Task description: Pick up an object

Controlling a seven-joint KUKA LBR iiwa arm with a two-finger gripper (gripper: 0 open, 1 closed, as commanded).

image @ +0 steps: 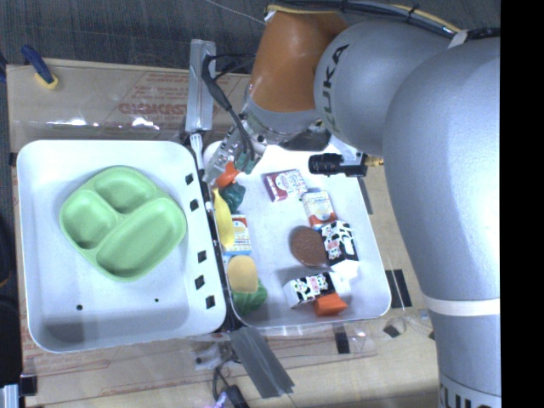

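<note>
Nearest the camera, along the right bin's (378, 300) front edge, lie an orange block (331, 305) and a cow-patterned carton (309, 286) touching it, with a yellow-and-green toy (245, 280) in the front left corner. Just behind sit a brown disc (307, 246) and a 2nd cow-patterned carton (340, 240) beside it. Against this bin's left wall a small printed packet (237, 235) lies next to a yellow banana (222, 214). Farther back stand an orange-capped cup (317, 206) and a red-and-white box (284, 184); their print is too small to read.

Filling the middle of the left bin (34, 219) is 1 green plate (123, 220) with 3 compartments, nothing in them.

At the right bin's back left corner, the gripper (231, 165) is down by a dark green toy (233, 196) and a small orange piece (226, 178). Whether its fingers clamp anything cannot be told. Above it the arm (399, 83) shows the letters "KUKA" on its grey shell.

Behind the bins, the board (127, 92) carries faint red print, unreadable, and a blue-and-yellow clip (39, 66) rests at its far left corner.
</note>
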